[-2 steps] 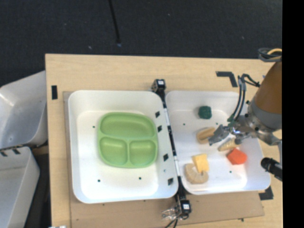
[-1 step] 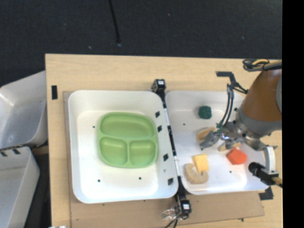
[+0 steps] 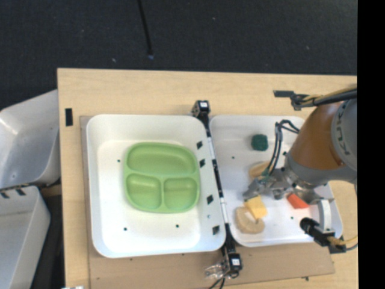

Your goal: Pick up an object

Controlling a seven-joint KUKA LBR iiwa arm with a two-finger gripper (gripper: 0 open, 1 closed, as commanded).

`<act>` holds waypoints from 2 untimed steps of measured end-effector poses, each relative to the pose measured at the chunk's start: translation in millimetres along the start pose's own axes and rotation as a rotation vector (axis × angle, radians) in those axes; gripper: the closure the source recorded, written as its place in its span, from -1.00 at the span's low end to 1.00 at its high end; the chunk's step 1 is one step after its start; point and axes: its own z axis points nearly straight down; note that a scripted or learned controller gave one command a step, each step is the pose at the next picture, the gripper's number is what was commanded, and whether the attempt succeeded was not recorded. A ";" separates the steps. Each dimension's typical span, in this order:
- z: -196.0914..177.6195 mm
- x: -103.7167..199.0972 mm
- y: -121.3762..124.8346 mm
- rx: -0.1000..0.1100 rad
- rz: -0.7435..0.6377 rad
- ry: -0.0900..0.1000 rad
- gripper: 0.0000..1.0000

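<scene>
Bench point(image 3: 120, 92) of pale wood carries 2 shallow white bins side by side, and from my remote seat I read them as follows. The left bin point(image 3: 102, 221) holds 1 green divided tray point(image 3: 161, 176) with 3 compartments, lying flat near the bin's middle. The right bin point(image 3: 231, 131) holds the loose objects: a small dark green piece point(image 3: 259, 141) toward the far side, a yellow block point(image 3: 257, 208) near the bin's middle, a tan round piece point(image 3: 248, 221) just beside and partly under the yellow block on the near side, an orange-red piece point(image 3: 297, 201) to the right of the block, and a tan object point(image 3: 258, 169) partly hidden by the arm.

The arm point(image 3: 319, 143) reaches in from the right, its orange band over the right bin. The gripper point(image 3: 263, 188) sits low over the bin, just above the yellow block in the view. I cannot tell how the tool stands or whether it has hold of anything; the wrist and cables crowd that spot. The yellow block appears to rest on the bin floor, touching the tan round piece.
</scene>
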 end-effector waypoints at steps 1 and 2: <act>2.8 -0.5 0.1 -0.004 0.003 0.000 -1.00; -7.7 -1.5 0.7 -0.006 0.010 0.001 1.00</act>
